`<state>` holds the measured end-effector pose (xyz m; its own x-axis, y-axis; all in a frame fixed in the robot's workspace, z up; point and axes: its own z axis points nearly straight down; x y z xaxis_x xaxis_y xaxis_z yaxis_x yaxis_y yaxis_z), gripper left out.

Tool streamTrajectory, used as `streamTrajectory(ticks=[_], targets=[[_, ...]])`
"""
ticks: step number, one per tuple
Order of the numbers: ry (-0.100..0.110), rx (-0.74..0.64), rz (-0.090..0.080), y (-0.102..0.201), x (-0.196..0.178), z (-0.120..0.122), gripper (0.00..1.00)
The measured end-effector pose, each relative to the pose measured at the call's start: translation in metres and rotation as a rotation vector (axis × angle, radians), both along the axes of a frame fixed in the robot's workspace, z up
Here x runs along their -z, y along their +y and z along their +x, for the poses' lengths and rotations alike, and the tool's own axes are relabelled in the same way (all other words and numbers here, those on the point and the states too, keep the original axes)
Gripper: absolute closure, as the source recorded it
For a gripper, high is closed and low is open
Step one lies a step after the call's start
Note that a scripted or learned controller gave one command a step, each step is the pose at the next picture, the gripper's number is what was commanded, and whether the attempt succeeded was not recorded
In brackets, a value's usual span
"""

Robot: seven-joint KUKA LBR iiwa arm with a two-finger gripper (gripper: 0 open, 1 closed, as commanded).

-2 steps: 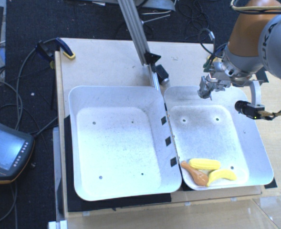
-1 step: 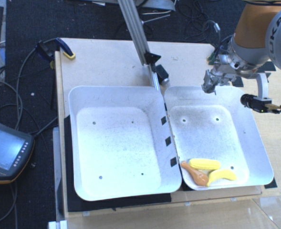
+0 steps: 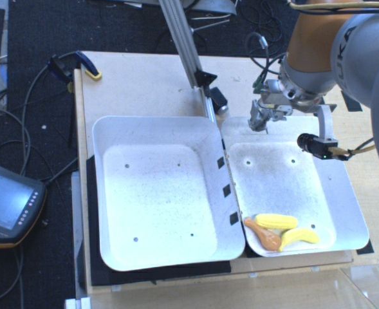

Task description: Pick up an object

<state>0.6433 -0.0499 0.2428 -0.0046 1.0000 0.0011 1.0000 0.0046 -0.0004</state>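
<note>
The arm (image 3: 343, 40) reaches in from the right, its orange band sitting high above the grey wrist, and the claw (image 3: 260, 122) hangs at the far rim of the right bin (image 3: 343, 205), close to where the two bins meet. It points downward over the rim. From this slanted view the tips are small and dark against the white, so whether they are parted or closed I cannot tell; nothing shows between them.

The objects to pick lie well apart from the claw, at the near end of the right bin. A yellow piece (image 3: 276, 221) lies roughly flat across the bin floor, a second yellow banana-shaped piece (image 3: 300, 237) lies just beside it toward the near right corner, and an orange piece (image 3: 265, 235) lies at their left — its narrow end pointing toward the divider side. The three are touching or very nearly so, huddled in one cluster.

The left bin (image 3: 157, 192) sits beside the right one, their rims overlapping along the middle, with small dark marks along that seam. Both bins rest on the pale wooden worktop (image 3: 144, 82). A slanted metal rail (image 3: 183, 34) runs down from the top to the far edge of the bins. To the left, off the worktop, a handheld control pendant (image 3: 9, 205) lies on the dark floor with cables trailing from it.
</note>
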Motion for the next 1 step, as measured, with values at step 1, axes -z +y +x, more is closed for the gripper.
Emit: streamTrajectory(ticks=[1], targets=[[0.0,-0.001,0.0,0.0614,0.0076,-0.0022,1.0]])
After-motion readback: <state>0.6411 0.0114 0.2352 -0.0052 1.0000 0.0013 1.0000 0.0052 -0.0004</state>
